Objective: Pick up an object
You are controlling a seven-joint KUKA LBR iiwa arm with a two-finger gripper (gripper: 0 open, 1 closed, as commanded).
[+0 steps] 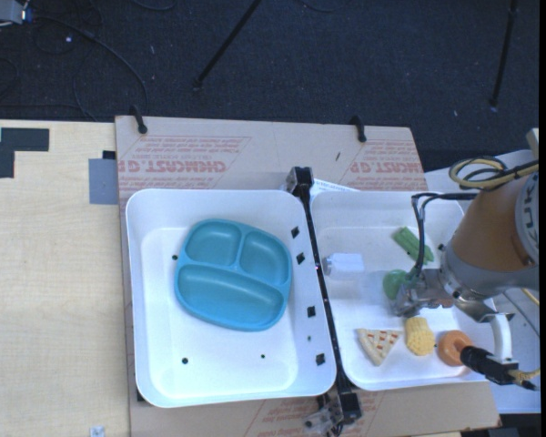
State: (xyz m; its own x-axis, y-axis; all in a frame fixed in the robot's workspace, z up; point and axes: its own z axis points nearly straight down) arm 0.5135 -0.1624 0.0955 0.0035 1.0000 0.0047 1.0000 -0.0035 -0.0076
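Note:
The arm reaches into the right bin (364, 209) from the right, and my gripper (409, 299) is low over its middle. A round green toy (394, 283) lies right against the gripper's left side; I cannot tell whether it is gripped. A long green piece (406, 240) lies farther back. A yellow corn cob (419, 336) sits just in front of the gripper, with a tan waffle wedge (379, 344) to its left and an orange toy (452, 346) to its right. A small white block (346, 263) rests near the bin's left wall.
The left bin (155, 353) holds a blue divided plate (234, 273). A black divider with clips (314, 280) runs between the two bins. Cardboard (209, 157) lies under both bins.

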